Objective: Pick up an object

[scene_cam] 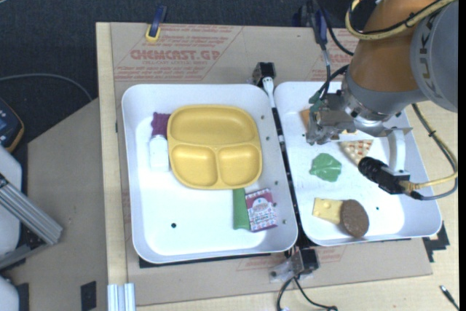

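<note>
Since my claw [318, 129] hangs low just above the green leaf [325, 167], grip unreadable, I judge that its target.

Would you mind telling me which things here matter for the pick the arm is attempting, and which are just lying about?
In play, in the right bin:
- gripper, low over the bin's upper left
- green leaf-shaped toy
- waffle piece
- cheese wedge
- brown cookie

Lying about, in the left bin:
- yellow divided plate
- small printed packet
- white bottle
</note>
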Robot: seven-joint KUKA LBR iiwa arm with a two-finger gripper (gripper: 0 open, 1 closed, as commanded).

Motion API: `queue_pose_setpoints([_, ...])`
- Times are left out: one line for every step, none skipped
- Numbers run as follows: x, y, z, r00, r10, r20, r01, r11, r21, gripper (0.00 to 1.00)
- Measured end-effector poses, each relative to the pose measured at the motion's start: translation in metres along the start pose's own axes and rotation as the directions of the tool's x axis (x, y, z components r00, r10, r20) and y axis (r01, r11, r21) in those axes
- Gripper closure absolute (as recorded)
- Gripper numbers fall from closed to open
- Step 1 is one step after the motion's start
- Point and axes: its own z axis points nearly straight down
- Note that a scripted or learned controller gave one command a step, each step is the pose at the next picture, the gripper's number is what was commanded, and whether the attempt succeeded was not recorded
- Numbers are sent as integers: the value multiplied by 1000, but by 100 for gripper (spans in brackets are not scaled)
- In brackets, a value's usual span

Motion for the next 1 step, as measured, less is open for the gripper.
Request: queue_pose_setpoints([36, -40, -19, 1000, 0, 0, 0, 1000, -1, 100])
